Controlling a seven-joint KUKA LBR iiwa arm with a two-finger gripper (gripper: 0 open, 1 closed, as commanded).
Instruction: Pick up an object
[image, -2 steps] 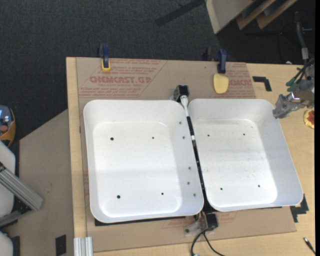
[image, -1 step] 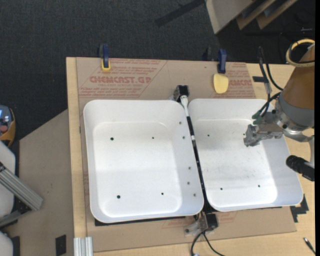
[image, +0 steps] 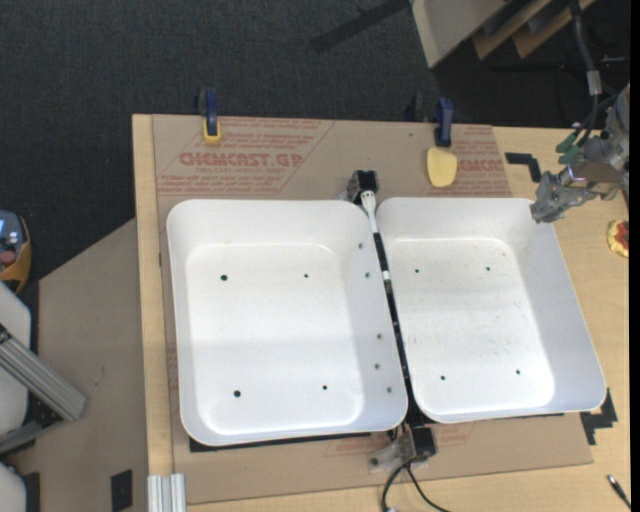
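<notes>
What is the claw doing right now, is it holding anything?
Claw: over the right bin's top right corner; whether it is open or shut cannot be told.

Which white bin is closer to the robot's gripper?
The right bin. The gripper hangs just over its top right corner, while the left bin sits on the far side, across the black divider.

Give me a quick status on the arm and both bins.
Hand at the far right corner of the right bin, nothing seen in it. Small yellow object on the board beyond the bins. Left bin untouched.
</notes>
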